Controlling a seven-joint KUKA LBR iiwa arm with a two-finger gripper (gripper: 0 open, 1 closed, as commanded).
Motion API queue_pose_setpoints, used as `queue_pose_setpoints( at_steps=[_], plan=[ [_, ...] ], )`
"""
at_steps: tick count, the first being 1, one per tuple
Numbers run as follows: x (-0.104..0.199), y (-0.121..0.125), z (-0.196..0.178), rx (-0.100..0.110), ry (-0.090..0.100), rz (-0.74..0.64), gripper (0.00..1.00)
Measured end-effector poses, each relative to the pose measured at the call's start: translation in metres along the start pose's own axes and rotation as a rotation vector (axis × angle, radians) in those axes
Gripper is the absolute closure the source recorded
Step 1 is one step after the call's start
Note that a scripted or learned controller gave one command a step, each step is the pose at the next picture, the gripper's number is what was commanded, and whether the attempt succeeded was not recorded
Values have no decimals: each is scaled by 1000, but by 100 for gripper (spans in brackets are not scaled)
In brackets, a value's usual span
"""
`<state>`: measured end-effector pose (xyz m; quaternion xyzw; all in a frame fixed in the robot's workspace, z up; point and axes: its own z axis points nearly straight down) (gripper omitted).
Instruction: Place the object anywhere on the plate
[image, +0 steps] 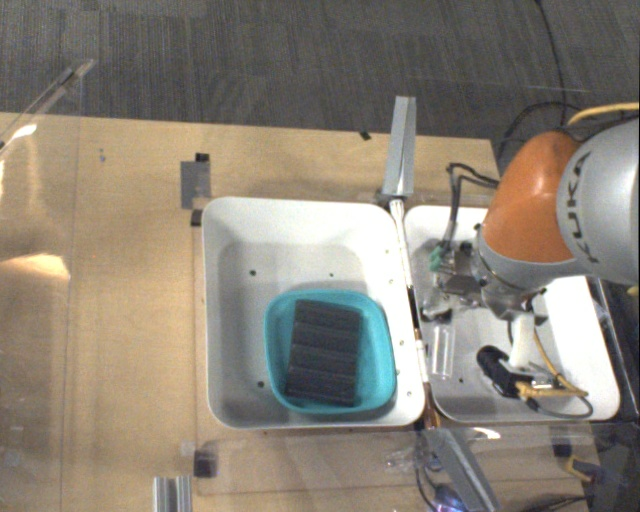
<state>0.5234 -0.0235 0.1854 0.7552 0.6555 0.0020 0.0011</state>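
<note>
Closest to the lens is the arm (540, 215), its orange band and grey shell hanging over the right bin (590, 330). Below it the gripper (441, 330) sits low at that bin's left side, just beside the wall the two bins share. The wrist hides most of it from above, so I cannot tell whether it is clenched or released. Nothing that could be the task's thing shows in its grasp. Further down is the left bin (230, 300), standing on the wooden bench (100, 300). Its near right corner holds a turquoise plate (278, 340) with raised edges. A dark ribbed block (323, 352) lies flat on the plate, turned a little off square. It seems to sit wholly inside the rim, though at this slant its near end may touch the edge. Judged from how things lie, the placing looks done, with the block and the gripper well apart in separate bins. The risk from here lies mostly with the arm. Starting so close to the shared wall, a sideways move could clip that wall, jolt the bins and slide the plate. A further reach into the left bin could nudge the block up onto the rim or off the plate.
</note>
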Motion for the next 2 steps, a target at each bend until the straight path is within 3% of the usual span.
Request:
queue_pose_setpoints(
  at_steps=[1,2],
  plan=[
    [64,27,-15,-2,0,-63,100],
    [63,27,-15,-2,1,-62,0]
  ],
)
